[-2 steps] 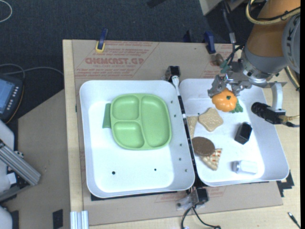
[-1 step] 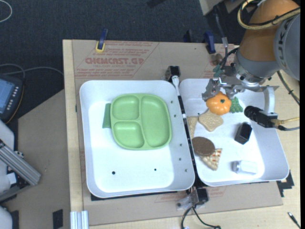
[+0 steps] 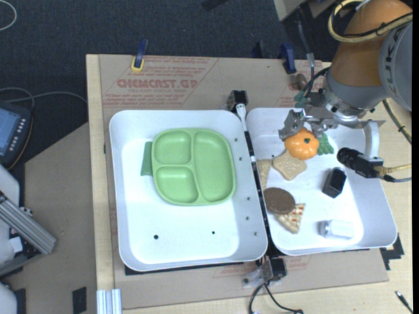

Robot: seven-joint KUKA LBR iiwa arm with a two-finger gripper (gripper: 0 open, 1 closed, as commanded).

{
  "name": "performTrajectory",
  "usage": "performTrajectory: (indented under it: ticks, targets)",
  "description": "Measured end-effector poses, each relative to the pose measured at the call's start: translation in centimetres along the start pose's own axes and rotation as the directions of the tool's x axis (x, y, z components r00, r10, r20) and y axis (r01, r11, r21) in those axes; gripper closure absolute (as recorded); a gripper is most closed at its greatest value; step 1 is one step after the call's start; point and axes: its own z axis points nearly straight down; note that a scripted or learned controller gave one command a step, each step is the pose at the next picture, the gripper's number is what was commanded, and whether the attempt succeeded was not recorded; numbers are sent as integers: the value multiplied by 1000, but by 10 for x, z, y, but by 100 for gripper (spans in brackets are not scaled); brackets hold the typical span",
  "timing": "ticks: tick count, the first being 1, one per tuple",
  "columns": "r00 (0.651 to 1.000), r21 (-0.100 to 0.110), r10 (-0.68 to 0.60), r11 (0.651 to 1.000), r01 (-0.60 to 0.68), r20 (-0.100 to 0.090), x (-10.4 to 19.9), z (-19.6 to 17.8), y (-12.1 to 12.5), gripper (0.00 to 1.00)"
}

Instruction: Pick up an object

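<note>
We've got the grey arm's jaws (image 3: 302,128) sitting right over the round orange plastic pumpkin (image 3: 302,144) in the right white bin (image 3: 373,221), but we can't tell if they're spread or pinching it.

The left bin (image 3: 124,175) holds a green plate (image 3: 193,165) with 3 compartments, lying flat near its middle. Both bins sit on the brown bench (image 3: 170,84), printed with red lettering. A yellow clamp (image 3: 138,61) grips the bench's far edge.
</note>
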Motion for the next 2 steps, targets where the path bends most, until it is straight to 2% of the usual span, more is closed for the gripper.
performTrajectory:
  ticks: [1,2]
  targets:
    - [1000,-5,-2,1000,2,2,-4,1,10,100]
    - [1000,-7,-1,1000,1,1,-9,-15,11,100]
